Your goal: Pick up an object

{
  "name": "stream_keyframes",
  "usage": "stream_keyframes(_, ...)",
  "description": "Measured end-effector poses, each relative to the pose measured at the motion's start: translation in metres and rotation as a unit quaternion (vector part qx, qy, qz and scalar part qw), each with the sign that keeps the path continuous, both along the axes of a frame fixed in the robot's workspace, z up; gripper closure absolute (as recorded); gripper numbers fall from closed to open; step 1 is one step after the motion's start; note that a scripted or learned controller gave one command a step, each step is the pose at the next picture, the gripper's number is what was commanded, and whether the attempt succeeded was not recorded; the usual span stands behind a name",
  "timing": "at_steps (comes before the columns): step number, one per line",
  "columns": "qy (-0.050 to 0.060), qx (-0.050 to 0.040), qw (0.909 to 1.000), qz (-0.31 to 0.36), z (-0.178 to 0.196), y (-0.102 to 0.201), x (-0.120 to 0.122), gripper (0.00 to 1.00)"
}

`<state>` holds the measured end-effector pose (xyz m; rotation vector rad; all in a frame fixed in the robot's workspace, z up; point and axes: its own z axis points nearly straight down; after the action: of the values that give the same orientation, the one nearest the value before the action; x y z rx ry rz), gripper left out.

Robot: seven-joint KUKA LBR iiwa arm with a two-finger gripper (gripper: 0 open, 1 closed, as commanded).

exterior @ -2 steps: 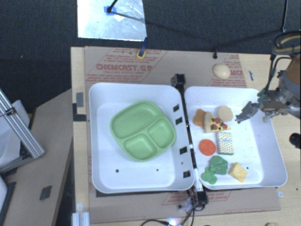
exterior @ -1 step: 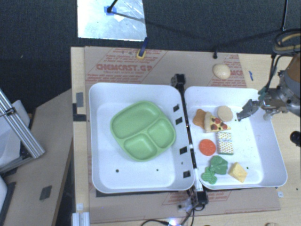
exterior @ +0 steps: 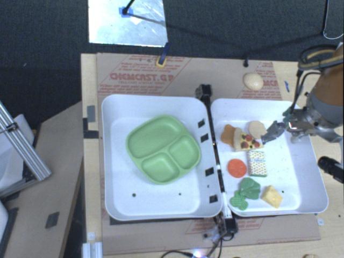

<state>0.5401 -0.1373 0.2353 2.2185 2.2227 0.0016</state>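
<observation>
A: What was the setting?

B: A cardboard-topped bench (exterior: pixel 140 71) stood on dark carpet, bearing two shallow white bins side by side. A shiny foil sheet (exterior: pixel 128 14) lay on the carpet beyond the bench.

A: What did the left bin (exterior: pixel 115 117) hold?

B: A green divided plate (exterior: pixel 163 149) with three compartments, lying near the middle.

A: And the right bin (exterior: pixel 306 171)?

B: The toy food. A pizza slice (exterior: pixel 240 140) lay at the upper left, touching a round beige piece (exterior: pixel 257 128) beside it. Below them were an orange-red disc (exterior: pixel 237 168) and a patterned rectangular block (exterior: pixel 258 163), just beside each other. Nearer the front edge sat a green leafy piece (exterior: pixel 244 192) and a yellow cheese wedge (exterior: pixel 272 196).

A: Where was the gripper (exterior: pixel 271 132)?

B: It reached in from the right over the right bin, its tip just beside the beige piece and the pizza slice. Whether its fingers stood wide or closed, I could not tell; nothing was seen between them.

A: Anything outside the bins?

B: A pale egg-shaped object (exterior: pixel 253 80) on the cardboard behind the right bin.
</observation>
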Motion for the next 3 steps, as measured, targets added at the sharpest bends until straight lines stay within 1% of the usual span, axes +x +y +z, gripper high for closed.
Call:
stream_keyframes(1,0.0,0.0,1.0,0.0,-0.041,-0.003,-0.003,0.0)
stream_keyframes(2,0.0,0.0001,1.0,0.0,-0.097,-0.007,0.005,0.0)
stream_keyframes(3,0.001,0.0003,1.0,-0.001,-0.148,-0.007,0.006,0.0)
